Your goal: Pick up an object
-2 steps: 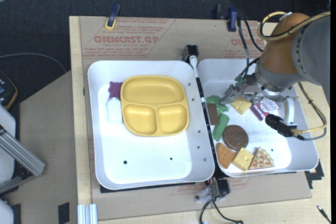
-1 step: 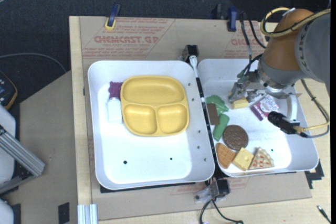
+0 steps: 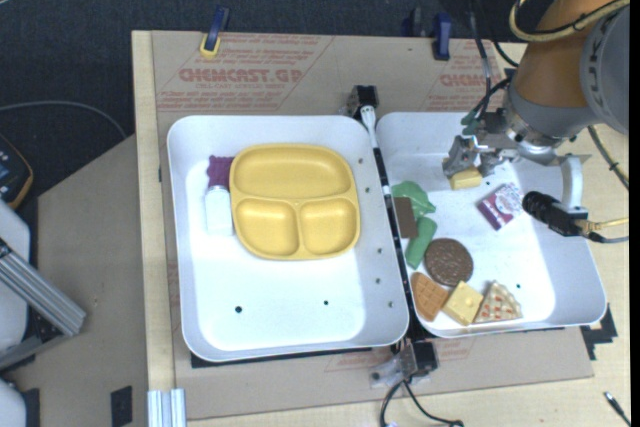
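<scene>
Pizza slice [image 3: 499,304] lowest — hand [image 3: 466,160] perhaps gripping yellow block [image 3: 466,179], fingers obscured.

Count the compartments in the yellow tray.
3. The yellow tray in the left bin has one wide compartment along its far side and two smaller ones nearer the camera, left and right. None looks hidden.

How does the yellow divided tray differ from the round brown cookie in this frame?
The yellow divided tray is in the left bin; the round brown cookie is in the right bin. The tray is far larger, rounded-rectangular with three compartments; the cookie is a small plain disc. The tray is pale yellow, the cookie dark brown. Both lie flat, away from the claw.
</scene>
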Robot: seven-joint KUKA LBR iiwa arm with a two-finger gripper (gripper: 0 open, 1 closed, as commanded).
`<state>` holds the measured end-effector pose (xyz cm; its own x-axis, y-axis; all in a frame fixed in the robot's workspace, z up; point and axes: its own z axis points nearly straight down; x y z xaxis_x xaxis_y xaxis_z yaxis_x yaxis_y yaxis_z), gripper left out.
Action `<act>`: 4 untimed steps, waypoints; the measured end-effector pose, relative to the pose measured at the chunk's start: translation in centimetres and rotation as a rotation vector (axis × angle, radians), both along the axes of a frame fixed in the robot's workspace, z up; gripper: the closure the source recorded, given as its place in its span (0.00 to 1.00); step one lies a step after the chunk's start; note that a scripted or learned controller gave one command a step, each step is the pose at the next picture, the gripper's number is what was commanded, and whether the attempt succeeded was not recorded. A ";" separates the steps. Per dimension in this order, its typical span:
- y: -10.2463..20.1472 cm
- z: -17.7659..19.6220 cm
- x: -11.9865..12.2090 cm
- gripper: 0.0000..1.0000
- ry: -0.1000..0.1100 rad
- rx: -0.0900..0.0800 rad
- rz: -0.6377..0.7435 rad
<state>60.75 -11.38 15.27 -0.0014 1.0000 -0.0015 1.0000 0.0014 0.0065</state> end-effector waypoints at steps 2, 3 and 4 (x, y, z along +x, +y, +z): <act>0.9 7.3 0.0 1.00 0.002 0.000 0.000; 7.1 7.8 -0.1 1.00 0.007 0.004 0.006; 5.4 7.7 0.0 1.00 0.005 0.001 -0.002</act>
<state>60.76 -5.95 22.93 0.0009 1.0000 -0.0007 1.0000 -0.0009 0.0010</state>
